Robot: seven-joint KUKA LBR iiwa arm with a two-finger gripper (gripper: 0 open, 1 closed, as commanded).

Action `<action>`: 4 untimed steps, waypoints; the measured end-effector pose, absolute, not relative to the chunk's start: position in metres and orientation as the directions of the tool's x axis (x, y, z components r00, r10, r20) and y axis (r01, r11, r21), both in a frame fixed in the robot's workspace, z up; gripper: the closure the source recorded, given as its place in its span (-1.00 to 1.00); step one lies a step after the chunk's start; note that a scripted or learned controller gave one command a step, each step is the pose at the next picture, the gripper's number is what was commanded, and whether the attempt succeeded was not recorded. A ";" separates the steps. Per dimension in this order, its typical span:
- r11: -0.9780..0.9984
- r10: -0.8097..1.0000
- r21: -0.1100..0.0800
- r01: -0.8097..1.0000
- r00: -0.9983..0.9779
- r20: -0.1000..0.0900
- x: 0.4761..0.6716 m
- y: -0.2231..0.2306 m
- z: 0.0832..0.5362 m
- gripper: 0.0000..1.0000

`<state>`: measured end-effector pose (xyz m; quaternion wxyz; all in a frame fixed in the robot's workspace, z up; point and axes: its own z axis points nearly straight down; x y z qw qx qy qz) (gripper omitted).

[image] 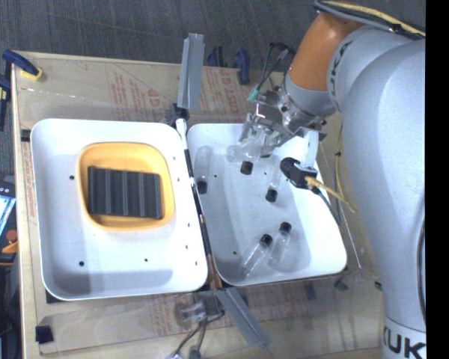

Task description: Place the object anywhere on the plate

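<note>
In the camera view, the plate (pixel 124 155) is a rounded yellow square with a dark ribbed centre, lying in the left bin (pixel 60 253). Right of the plate, in the right bin (pixel 232 215), lie clear plastic vials (pixel 259 251) with black caps, small and glossy, scattered apart. The gripper (pixel 258 142) hangs over that bin's far edge; whether its jaws are open I cannot tell.
</note>
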<state>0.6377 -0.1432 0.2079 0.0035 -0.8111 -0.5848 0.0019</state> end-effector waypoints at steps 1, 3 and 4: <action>-0.239 0.971 -0.003 0.971 0.239 0.000 0.652 -0.093 0.220 1.00; 0.178 0.984 -0.007 0.984 -0.178 0.001 0.625 -0.027 0.225 1.00; 0.350 0.937 -0.005 0.937 -0.350 0.002 0.611 0.010 0.194 1.00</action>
